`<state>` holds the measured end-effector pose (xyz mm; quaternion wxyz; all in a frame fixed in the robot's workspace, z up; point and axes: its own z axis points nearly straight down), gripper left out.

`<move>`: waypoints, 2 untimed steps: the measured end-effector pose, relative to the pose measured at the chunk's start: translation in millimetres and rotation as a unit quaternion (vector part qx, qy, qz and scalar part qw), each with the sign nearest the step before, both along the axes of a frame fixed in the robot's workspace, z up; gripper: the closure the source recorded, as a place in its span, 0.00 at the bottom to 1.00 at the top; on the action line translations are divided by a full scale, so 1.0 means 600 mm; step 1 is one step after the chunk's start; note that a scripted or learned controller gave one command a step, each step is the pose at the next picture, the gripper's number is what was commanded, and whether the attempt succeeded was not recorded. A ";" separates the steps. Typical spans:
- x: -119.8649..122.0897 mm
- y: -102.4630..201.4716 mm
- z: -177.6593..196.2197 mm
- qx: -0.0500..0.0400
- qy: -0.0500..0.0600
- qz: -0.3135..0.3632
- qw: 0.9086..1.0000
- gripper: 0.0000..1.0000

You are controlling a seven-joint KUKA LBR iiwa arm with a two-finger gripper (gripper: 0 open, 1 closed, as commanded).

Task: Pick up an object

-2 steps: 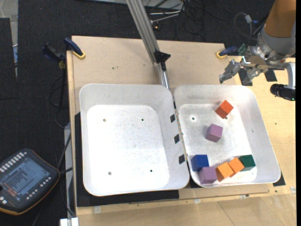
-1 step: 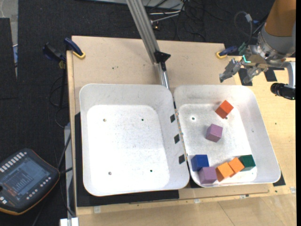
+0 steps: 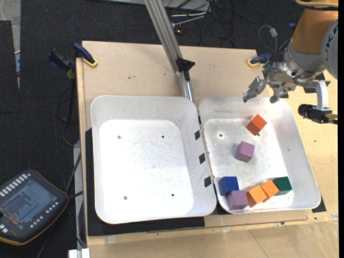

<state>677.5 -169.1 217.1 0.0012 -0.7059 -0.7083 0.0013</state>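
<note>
Nearest, along the right-hand white plastic bin's (image 3: 301, 144) front edge, sit a blue foam cube (image 3: 228, 185), a purple foam cube (image 3: 237, 199), an orange foam cube (image 3: 258, 193) and a green foam cube (image 3: 282, 185). Mid-bin lies another purple cube (image 3: 244, 151), and toward the far edge another orange cube (image 3: 257, 124). Nothing looks picked yet; the whole grasp remains. Over the bin's far edge hangs the two-finger gripper (image 3: 266, 90), fingers spread wide, holding and touching nothing, just beyond that orange cube
</note>
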 end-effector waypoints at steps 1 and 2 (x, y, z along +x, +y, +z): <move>0.001 0.012 -0.104 0.000 0.001 0.000 1.000 0.00; 0.000 0.013 -0.193 0.000 0.000 0.000 1.000 0.00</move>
